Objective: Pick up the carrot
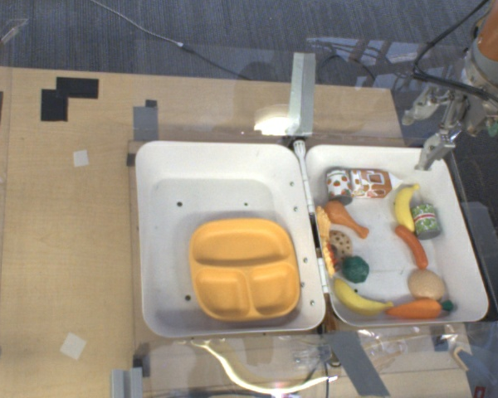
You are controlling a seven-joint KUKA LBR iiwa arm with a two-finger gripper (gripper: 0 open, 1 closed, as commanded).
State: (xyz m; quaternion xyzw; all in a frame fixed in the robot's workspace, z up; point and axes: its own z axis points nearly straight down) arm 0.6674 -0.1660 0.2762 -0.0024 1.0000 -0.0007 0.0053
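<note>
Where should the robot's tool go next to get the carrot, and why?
Probably forward and down toward the carrot. The tool hovers at the right bin's far edge, while the carrot lies along its near edge, beside a banana and an egg-shaped thing.

Grey arm [491,52] with orange band, black cables, pale metal fingers [434,149]

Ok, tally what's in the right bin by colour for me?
Yellow: 2, bananas
Orange: 3, carrot, sausage-like piece, drumstick
Green: 2, can, dark lump
Tan: 2, egg-like ball, cookie
Red-white: 1, box
Total: 10
</note>
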